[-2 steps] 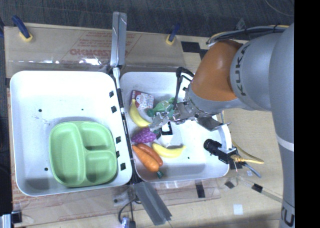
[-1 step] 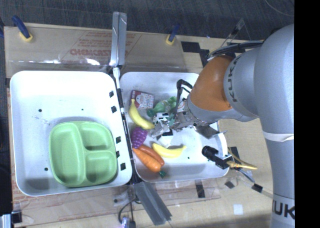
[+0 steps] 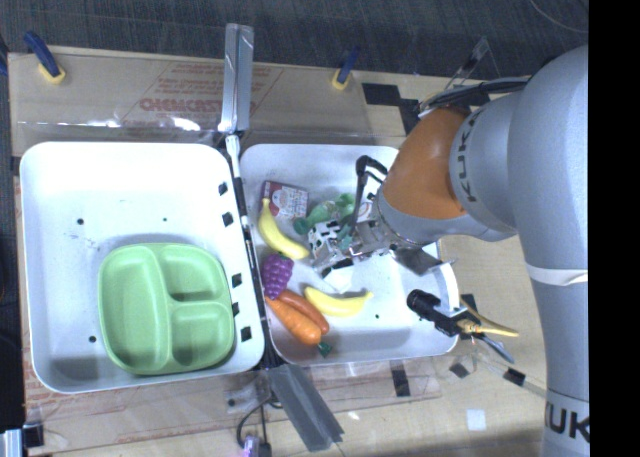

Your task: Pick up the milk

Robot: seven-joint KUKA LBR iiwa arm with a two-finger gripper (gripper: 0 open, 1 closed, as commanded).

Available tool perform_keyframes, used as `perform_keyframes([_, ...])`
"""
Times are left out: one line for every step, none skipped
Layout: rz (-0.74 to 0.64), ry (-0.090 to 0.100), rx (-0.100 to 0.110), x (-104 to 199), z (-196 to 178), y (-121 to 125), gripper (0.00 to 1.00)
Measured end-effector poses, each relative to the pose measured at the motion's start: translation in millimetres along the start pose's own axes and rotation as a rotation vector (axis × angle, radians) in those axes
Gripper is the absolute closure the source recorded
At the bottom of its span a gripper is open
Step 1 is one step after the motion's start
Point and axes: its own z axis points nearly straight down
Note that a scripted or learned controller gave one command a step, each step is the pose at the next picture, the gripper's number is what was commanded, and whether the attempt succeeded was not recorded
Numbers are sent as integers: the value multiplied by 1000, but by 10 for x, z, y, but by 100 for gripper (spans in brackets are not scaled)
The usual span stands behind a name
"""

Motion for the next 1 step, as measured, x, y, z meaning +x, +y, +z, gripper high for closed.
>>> perform_keyframes([-3, 0, -3, 521, -1179, 325, 100])
